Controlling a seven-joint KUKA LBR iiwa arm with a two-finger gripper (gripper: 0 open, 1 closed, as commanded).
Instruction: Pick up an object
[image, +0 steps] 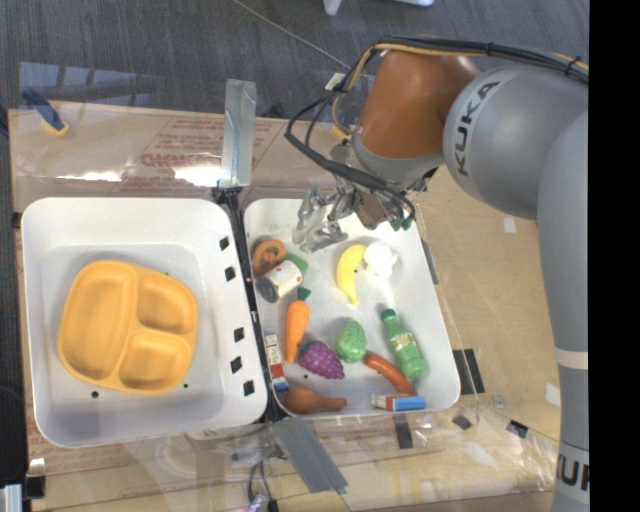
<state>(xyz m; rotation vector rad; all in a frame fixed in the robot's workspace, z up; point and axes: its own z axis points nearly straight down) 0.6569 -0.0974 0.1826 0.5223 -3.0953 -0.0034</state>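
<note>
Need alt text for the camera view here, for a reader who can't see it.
A grey KUKA arm's end effector hovers over the back of the right bin, which holds toy food: a banana, carrot, grapes and green bottle. The left bin holds a yellow divided plate.

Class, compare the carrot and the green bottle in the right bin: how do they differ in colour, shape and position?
The carrot is orange with a green top; the bottle is green all over with a paler label. The carrot tapers to a point; the bottle has a narrow neck and a broad body. The carrot lies near the bin's left wall, the bottle towards its right. Both lie flat in the right bin.
</note>
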